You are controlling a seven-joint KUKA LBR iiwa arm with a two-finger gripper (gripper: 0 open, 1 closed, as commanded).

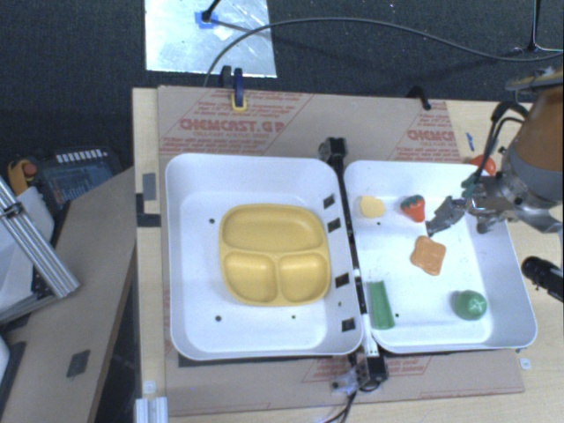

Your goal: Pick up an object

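The right bin (507, 263) holds several small items: a pale yellow piece (372, 206), a red strawberry-like piece (412, 206), an orange flat piece (428, 256), a green stick (380, 304) and a green ball (470, 304). My gripper (463, 220) hangs over the upper right part of this bin, right of the red piece and above the orange one. Its two dark fingers are spread apart, open, with nothing between them.
The left bin (189, 236) holds a yellow divided tray (273, 254). A black divider (345, 236) runs between the two bins. A cable crosses the dark floor behind the bench, and a metal plate (210, 23) lies at the back left.
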